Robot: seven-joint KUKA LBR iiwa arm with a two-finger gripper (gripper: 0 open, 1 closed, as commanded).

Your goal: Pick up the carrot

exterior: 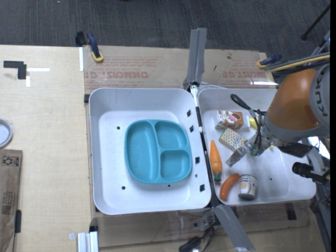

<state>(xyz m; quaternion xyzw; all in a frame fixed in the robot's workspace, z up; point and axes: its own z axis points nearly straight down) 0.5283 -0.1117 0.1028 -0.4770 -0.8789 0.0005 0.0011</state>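
Nearest the camera, one small can (pixel 247 187) and one sausage (pixel 229 186) lie in the right bin (pixel 294 193). One carrot (pixel 215 157) lies beside its left wall. Farther back, the arm (pixel 294 106) bends down from the right, its gripper (pixel 237 157) over the bin's middle, grip state impossible to tell.

The arm (pixel 296 106) hides part of the right bin (pixel 278 190), and the picture's right edge crops it.

The light wooden bench (pixel 42 140) carries two white bins (pixel 105 156), cardboard (pixel 157 67), and possibly a tape roll (pixel 4 134).
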